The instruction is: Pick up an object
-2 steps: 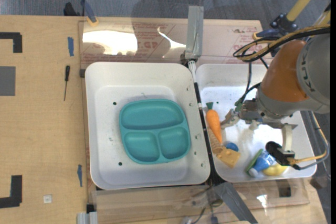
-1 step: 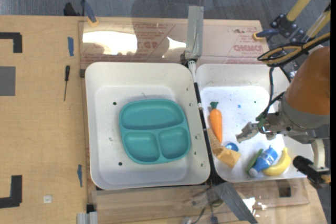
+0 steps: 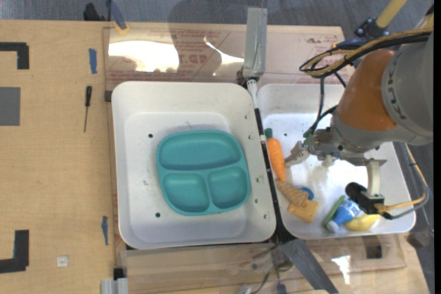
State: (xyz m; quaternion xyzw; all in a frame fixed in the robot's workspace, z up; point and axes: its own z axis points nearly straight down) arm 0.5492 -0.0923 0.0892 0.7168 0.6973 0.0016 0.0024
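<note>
The desk (image 3: 48, 169) is carrying two white bins. The left bin (image 3: 131, 113) is holding one teal divided plate (image 3: 202, 171). The arm (image 3: 386, 100) is hanging over the right bin (image 3: 289, 113), its gripper (image 3: 311, 148) near that bin's middle; I cannot tell its state. This looks like the approach step, nothing lifted yet. The next move is calling for a descent onto one item: one carrot (image 3: 276, 158) along the left wall, one tan piece (image 3: 300, 203), one blue-and-yellow object (image 3: 351, 215) near the front edge.
</note>
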